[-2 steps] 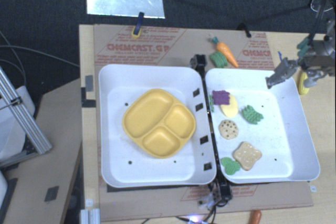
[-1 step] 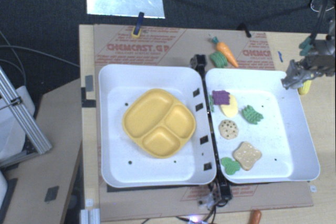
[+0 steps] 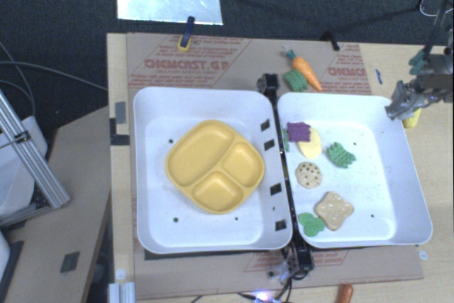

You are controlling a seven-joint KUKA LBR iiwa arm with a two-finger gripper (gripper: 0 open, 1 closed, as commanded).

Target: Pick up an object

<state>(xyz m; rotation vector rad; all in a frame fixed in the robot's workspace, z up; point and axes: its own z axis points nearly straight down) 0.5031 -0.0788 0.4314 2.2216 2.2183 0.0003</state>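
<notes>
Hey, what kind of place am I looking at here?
Probably a robot lab test bench: two white bins on a cardboard-covered bench, toy food like a cookie and toast, and a yellow divided tray.

Open floor at three o'clock of right bin (image 3: pixel 397 152); crowded at nine by cookie (image 3: pixel 308 174), toast (image 3: pixel 333 210).

arm: enters at right edge, upper half | pincer (image 3: pixel 397 108): low, pointing down-left
</notes>
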